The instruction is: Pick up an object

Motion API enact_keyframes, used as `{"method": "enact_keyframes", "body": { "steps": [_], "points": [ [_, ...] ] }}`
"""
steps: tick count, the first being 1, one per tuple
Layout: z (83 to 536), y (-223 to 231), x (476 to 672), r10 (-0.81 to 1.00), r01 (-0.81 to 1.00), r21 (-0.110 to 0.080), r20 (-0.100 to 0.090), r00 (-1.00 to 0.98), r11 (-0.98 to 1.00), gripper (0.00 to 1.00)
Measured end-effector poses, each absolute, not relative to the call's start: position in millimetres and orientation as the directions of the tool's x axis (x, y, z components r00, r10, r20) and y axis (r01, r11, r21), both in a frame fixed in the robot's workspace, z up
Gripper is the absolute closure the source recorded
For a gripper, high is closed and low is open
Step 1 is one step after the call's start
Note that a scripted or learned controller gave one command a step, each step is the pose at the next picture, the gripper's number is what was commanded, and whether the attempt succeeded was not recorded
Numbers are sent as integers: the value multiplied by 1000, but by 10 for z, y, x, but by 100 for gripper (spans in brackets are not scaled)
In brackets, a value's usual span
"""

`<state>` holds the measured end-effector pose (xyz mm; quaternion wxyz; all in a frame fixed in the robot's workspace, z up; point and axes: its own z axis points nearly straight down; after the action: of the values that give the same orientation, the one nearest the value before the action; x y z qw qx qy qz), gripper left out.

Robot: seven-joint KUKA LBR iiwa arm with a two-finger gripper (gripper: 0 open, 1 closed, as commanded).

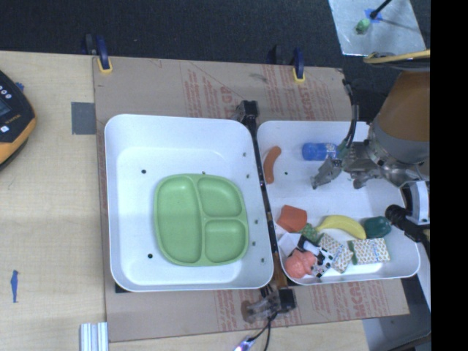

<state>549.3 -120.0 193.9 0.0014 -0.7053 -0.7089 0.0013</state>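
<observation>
1. Inside the right bin, a blue bottle lies near the far wall, just left of the gripper.
2. Its 2 fingers stand apart, clamped on nothing.
3. Nearer the front lie an orange sausage, a red block, a banana and a checkered toy.
4. Beside it, the left bin holds a green divided plate.

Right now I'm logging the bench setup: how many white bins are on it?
2. The left bin holds a green divided plate; the right bin beside it holds the small toys, with the arm's hand over it.
</observation>
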Motion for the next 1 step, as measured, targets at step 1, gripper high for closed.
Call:
{"method": "enact_keyframes", "body": {
  "steps": [1],
  "points": [
    [953,-984,4770,1000,1000,2,-1,-5,5,0]
  ]
}}
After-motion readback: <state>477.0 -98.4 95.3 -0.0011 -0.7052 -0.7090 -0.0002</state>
